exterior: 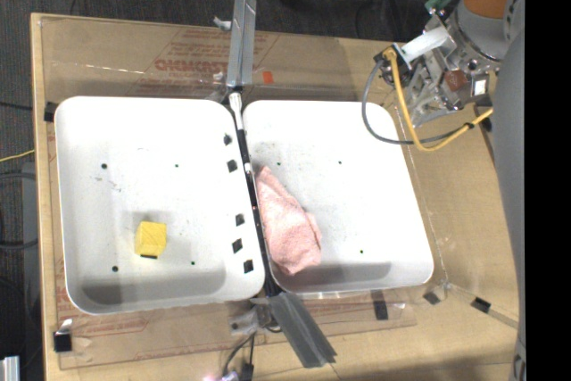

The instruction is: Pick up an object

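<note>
The job is just starting, I think: nothing is picked up yet. The gripper [434, 80] is up by the top right corner of the right bin [393, 192], out over the counter [464, 219] and not inside a bin. It's a jumble of wires & metal from here, so I can't tell if it's apart or together, and nothing shows in it. There are 2 things to pick. A pink cloth [287, 223] lies in the right bin, bunched up, pressed against the wall between the bins and near the front. A small yellow block [151, 238] sits in the left bin [89, 156], toward the front left, well apart from the walls. The cloth is the closer one to the arm, so it's prob the easy pick. Next move, I guess: swing the gripper left & toward the front, over the cloth, then go down onto the thick middle bump. It should stay off the wall, bc the cloth hugs it. The cloth is soft, so it may slip or only pinch a little.
</note>
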Controlling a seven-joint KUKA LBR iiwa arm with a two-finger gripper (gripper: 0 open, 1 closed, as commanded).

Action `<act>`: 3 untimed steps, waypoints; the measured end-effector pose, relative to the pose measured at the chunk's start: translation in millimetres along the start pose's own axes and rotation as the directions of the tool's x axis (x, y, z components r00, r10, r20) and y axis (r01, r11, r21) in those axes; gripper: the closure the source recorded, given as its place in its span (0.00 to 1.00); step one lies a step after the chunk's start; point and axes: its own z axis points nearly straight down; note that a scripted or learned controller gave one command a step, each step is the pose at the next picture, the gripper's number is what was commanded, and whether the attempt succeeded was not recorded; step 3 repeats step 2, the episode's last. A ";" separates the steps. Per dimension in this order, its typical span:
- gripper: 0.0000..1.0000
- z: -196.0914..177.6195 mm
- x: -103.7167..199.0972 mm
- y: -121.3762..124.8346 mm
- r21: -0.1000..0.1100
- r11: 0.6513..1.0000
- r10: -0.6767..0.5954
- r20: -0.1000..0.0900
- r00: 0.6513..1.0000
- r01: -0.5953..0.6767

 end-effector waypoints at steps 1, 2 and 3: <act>1.00 -38.9 19.6 3.4 0.001 1.000 0.000 0.000 1.000 0.000; 1.00 49.1 27.1 5.0 0.002 1.000 0.007 0.002 1.000 -0.007; 1.00 49.1 27.1 5.0 0.002 1.000 0.007 0.002 1.000 -0.007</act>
